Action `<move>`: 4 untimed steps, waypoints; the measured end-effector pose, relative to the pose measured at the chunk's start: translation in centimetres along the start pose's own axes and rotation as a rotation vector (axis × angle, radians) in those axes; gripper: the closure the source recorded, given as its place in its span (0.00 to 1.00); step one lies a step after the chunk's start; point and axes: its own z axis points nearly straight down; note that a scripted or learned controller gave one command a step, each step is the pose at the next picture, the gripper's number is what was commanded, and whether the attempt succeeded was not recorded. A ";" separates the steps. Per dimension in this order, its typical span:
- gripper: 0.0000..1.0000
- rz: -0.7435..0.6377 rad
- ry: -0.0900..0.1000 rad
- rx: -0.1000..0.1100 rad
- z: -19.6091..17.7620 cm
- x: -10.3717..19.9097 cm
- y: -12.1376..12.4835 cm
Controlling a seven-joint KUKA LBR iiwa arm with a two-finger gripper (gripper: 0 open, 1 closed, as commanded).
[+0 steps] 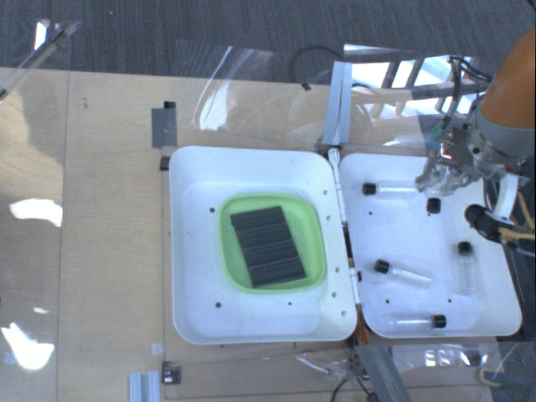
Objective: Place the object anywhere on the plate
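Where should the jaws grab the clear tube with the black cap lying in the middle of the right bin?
Grip the clear tube around the middle of its body, coming straight down from above, jaws closing across its width. It lies flat on the right bin floor, running roughly left-right with its black cap at the left end, nothing touching it.

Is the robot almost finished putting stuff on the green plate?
Partly, it seems. A dark ribbed block already lies on the green plate in the left bin. The gripper is over the right bin, where several clear tubes with black caps lie on the floor.
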 end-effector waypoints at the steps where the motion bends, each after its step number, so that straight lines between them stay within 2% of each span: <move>1: 1.00 -0.143 0.002 0.006 5.8 3.6 -6.5; 2: 1.00 -0.196 0.003 0.002 0.8 10.8 -7.3; 3: 1.00 -0.284 0.003 0.003 2.2 20.2 -7.3; 4: 0.00 -0.283 0.003 0.003 2.2 20.2 -7.2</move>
